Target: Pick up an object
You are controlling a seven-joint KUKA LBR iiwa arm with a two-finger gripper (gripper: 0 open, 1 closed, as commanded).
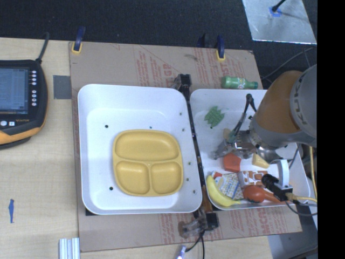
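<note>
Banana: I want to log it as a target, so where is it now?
The banana lies in the right bin, at its front left corner, beside the divided yellow plate's bin and under the small carton.

Bench [38, 198] – cardboard sheet [161, 63], teach pendant [19, 104], two white bins [91, 144].

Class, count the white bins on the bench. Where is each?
2. The left bin holds a yellow tray; the right bin holds the clutter.

Red print ran along cardboard sheet [161, 63] under bins, too small and faint to read. No other words readable.
</note>
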